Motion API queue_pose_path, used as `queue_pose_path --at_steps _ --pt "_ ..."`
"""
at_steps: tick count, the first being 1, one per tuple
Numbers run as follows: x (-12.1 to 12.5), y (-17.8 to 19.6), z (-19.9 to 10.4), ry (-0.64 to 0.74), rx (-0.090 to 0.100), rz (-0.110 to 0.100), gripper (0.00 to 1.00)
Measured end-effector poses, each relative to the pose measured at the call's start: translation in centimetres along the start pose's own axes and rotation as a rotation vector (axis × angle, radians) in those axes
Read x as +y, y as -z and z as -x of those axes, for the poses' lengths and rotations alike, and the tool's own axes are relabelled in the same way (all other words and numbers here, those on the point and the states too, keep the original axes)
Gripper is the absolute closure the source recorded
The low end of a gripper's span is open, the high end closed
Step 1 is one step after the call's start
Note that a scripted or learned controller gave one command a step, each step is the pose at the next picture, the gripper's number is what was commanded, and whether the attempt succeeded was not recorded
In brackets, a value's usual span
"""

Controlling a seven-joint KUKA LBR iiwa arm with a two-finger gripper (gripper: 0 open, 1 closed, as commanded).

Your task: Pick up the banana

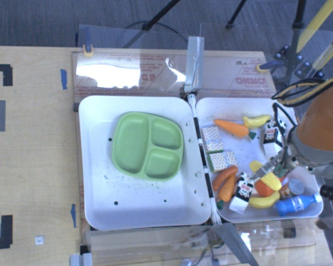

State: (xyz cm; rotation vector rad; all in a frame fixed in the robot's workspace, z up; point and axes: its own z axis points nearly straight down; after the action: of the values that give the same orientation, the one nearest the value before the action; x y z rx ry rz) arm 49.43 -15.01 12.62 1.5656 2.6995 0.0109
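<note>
Two yellow bananas lie in the right bin. One banana rests near the far wall, beside an orange carrot. The other banana lies at the near wall, next to a blue bottle. My gripper reaches in from the right and hangs low over the pile of toys in the near right part of this bin, just above a yellow corn piece and a red tomato. It is a short way behind the near banana. I see nothing held in it.
The left bin holds a green divided plate. In the right bin are also two patterned packs, two more carrots and small black-and-white cartons. A metal post stands behind the bins.
</note>
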Motion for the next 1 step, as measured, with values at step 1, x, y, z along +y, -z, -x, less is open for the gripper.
queue_pose_path --at_steps 1 --pt "3.33 -4.15 8.02 0.165 0.010 -0.010 1.00"
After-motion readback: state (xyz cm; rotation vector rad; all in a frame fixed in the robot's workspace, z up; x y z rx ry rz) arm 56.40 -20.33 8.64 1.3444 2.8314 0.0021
